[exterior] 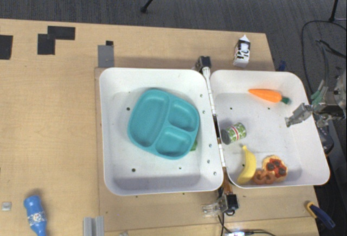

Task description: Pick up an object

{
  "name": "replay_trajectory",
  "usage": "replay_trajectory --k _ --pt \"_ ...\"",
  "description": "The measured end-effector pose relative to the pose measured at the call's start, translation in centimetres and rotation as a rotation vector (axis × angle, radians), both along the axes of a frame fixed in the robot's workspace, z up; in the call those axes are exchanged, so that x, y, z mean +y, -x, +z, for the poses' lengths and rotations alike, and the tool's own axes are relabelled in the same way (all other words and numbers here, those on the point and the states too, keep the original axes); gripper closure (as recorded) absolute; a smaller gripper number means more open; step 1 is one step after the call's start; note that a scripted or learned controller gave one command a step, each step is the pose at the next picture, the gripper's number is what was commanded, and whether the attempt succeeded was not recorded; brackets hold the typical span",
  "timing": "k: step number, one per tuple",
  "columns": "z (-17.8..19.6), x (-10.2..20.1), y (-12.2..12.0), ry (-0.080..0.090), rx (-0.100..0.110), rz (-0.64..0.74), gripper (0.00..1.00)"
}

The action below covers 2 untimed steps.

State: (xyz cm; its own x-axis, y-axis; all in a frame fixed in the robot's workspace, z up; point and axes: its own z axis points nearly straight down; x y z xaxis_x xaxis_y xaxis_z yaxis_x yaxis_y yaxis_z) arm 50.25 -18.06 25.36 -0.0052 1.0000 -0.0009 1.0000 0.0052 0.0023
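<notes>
The right bin (303, 84) holds an orange carrot (264, 95) at the back and a small green can (234, 133) lying on its side near the left wall. A yellow banana (248, 165) and a red-and-brown toy pastry (273, 168) lie at the front. My gripper (307, 106) hovers over the bin's right rim, open, with nothing between its fingers. It stands to the right of the carrot and apart from every object.
A teal divided plate (164, 122) lies in the left bin (116, 175), with something green peeking from under its right edge. A small white bottle (243, 50) stands on the bench behind the bins. A blue object (34, 214) lies at the front left.
</notes>
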Motion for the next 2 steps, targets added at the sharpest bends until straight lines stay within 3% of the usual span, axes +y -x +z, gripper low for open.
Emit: replay_trajectory --k 1,2 --pt "-11.6 5.3 1.6 -0.002 0.003 0.067 0.0" --pt "-16.7 9.3 1.4 0.001 -0.004 0.061 0.0"
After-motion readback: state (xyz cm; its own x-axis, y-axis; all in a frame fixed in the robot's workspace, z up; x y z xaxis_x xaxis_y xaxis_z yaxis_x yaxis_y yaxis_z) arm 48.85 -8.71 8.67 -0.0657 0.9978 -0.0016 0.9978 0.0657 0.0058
